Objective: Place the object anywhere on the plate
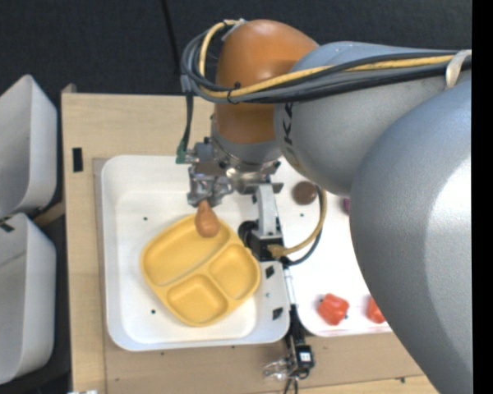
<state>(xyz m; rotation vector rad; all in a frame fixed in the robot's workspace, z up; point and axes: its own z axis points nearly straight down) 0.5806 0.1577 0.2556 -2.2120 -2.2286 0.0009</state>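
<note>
The grey arm [394, 138] reaches from the right over the left bin [119, 220]. Its gripper [207, 208] points down, jaws clenched on a small brown, pear-shaped object [206, 221] above the yellow divided plate's [199, 269] upper edge.

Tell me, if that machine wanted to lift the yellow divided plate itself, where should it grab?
Probably the raised outer rim of the yellow plate, coming from above at its near-left edge, beside the bare floor of the white bin. The plate lies flat, so only the thin rim offers a pinch; the far edge is crowded by the end effector and a small brown object.
</note>
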